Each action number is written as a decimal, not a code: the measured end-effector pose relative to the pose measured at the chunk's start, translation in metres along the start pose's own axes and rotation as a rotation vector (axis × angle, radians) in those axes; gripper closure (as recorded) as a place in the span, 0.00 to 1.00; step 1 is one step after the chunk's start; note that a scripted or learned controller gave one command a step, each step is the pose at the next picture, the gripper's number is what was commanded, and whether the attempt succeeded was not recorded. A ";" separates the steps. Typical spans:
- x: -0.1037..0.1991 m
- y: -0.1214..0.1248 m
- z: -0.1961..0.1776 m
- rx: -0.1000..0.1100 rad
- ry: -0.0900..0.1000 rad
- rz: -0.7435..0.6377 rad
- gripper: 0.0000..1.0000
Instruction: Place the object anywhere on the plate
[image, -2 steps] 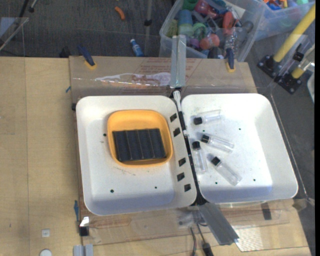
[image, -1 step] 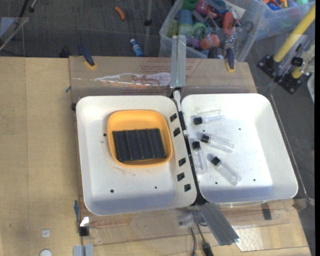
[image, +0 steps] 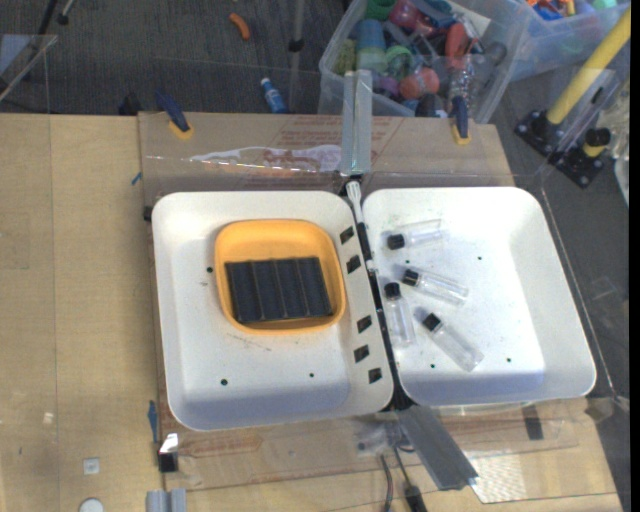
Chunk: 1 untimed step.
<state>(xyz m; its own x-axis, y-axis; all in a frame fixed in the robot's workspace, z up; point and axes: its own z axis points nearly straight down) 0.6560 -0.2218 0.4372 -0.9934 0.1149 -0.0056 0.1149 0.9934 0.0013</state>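
1. I see a light wooden surface (image: 70, 300) carrying two shallow white bins side by side, with a clear tote of coloured toys (image: 425, 50) on the dark floor beyond it.
2. The left bin (image: 190, 385) holds an orange plate (image: 280, 237), squarish with rounded corners.
3. On the plate lies a dark object (image: 278, 290): a flat, black rectangular block with ridges running across it, forming about five parallel bars. It sits centred on the plate, filling most of its flat middle, with the orange rim showing on every side.
4. The right bin (image: 520, 350), to the right of the plate, holds several clear vials with black caps (image: 425, 285), scattered and lying on their sides near the divider.
5. A row of small black tabs (image: 360, 300) runs along the seam between the bins, just right of the plate.
6. A grey upright post (image: 356, 120) stands behind the bins, beyond the plate.
7. I cannot tell the gripper's state from here.
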 end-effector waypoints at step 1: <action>0.003 0.000 0.000 -0.001 0.000 -0.272 1.00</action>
<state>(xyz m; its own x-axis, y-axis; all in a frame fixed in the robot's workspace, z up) 0.6529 -0.2215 0.4374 -0.9878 -0.1558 -0.0061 -0.1558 0.9878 0.0003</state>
